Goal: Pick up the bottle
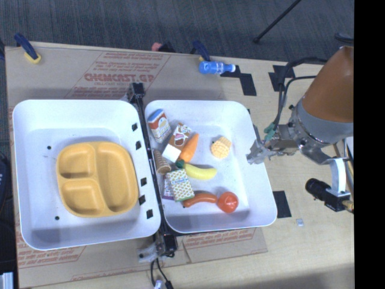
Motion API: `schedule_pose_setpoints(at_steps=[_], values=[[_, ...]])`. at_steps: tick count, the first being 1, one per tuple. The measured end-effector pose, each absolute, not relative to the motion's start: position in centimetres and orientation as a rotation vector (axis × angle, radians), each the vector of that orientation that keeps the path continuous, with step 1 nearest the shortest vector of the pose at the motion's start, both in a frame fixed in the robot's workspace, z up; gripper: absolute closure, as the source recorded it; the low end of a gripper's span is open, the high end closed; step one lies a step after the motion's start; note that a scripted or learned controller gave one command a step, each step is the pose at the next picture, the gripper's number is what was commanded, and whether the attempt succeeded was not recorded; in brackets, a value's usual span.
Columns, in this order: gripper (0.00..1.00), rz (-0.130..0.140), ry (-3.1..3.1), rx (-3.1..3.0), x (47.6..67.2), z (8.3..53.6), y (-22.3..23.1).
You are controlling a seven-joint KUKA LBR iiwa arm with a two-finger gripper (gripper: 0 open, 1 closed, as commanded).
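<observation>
Bottle (blue) on cardboard-covered bench, beyond the bins.

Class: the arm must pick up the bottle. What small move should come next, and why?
Probably swing the gripper up the view toward the blue bottle. The gripper sits at the right bin's right rim, while the bottle lies on the cardboard beyond that bin.

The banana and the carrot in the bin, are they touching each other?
Touching. The camera view shows the carrot's lower tip meeting the banana with no white bin floor between them.
</observation>
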State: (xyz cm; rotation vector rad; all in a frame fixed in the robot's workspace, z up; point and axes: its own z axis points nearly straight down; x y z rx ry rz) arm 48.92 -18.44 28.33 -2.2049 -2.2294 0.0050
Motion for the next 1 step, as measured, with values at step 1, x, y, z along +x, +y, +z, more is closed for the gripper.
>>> schedule_pose_setpoints(at_steps=[1], values=[[1.0, 0.004, -2.396, -2.026, 47.6, 19.52, -16.22]])
